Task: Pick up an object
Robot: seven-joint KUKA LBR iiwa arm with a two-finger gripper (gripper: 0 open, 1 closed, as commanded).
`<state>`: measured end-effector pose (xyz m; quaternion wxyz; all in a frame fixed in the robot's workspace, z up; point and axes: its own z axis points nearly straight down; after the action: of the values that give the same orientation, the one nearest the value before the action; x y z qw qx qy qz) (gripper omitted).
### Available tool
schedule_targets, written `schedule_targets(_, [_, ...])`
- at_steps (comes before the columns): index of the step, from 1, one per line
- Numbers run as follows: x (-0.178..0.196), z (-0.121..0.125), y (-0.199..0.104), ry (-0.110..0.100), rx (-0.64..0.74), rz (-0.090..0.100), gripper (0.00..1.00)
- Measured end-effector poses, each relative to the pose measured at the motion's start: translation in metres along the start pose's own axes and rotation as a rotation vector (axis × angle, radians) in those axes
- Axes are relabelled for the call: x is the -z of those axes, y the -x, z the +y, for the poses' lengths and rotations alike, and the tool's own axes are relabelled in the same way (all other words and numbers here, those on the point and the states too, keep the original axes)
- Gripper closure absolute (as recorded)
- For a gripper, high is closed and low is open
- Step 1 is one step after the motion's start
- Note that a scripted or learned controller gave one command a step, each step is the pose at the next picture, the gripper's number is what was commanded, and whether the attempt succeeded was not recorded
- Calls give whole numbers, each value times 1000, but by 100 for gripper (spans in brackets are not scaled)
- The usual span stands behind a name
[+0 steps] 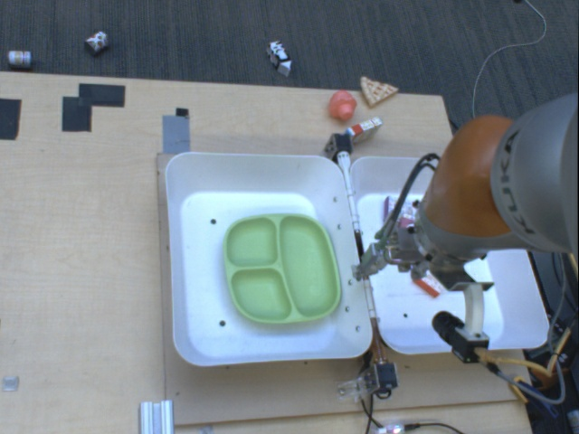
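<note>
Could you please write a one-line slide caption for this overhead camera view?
KUKA arm reaches into the right bin; a green divided plate lies in the left bin.

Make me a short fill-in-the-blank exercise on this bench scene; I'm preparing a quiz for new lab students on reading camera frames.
1. The green divided plate lies in the ____ of the two white bins in the camera view.
2. The plate has ____ compartments.
3. The arm's orange band hangs over the ____ bin in the camera view.
4. The red ball rests on the bench beside a toy slice of ____.

Missing words: left; three; right; pizza
</note>
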<state>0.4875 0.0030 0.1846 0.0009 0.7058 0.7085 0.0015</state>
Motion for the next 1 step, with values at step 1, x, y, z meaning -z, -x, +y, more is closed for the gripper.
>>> schedule_targets(1, [0,0,0,0,0,0,0])
